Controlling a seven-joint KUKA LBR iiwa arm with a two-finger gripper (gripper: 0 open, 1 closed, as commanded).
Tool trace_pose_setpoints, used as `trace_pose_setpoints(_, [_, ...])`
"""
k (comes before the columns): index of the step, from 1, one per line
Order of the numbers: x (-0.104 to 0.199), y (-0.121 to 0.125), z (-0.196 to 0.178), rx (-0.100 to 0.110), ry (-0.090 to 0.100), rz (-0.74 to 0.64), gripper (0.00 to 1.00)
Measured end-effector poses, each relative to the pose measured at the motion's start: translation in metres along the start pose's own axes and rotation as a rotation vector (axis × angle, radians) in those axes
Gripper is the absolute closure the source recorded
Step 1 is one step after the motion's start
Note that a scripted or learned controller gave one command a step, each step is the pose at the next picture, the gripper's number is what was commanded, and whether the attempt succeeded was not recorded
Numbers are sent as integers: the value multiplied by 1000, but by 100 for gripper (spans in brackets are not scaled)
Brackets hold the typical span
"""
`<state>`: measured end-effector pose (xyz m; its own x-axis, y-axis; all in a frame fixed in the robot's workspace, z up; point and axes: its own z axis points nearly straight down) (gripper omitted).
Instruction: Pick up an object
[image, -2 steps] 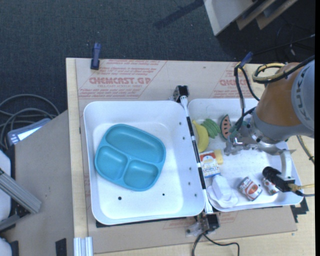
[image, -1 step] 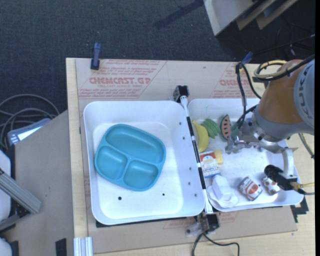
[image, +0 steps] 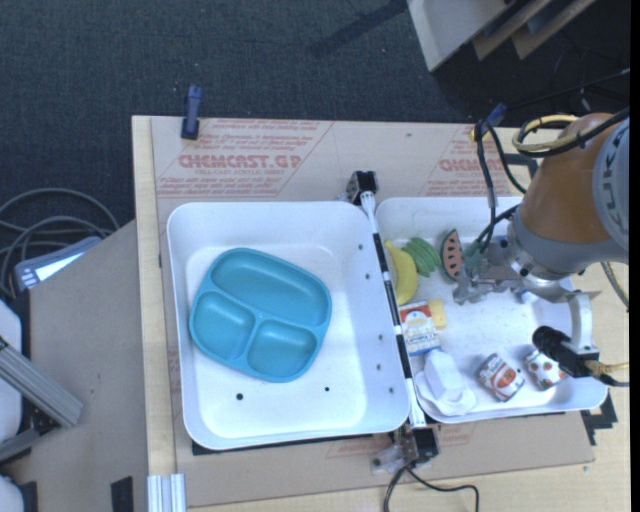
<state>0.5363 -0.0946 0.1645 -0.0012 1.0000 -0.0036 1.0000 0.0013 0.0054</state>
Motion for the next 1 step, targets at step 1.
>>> trace_pose_setpoints(1, [0,0,-10,-1,-1,-1,100])
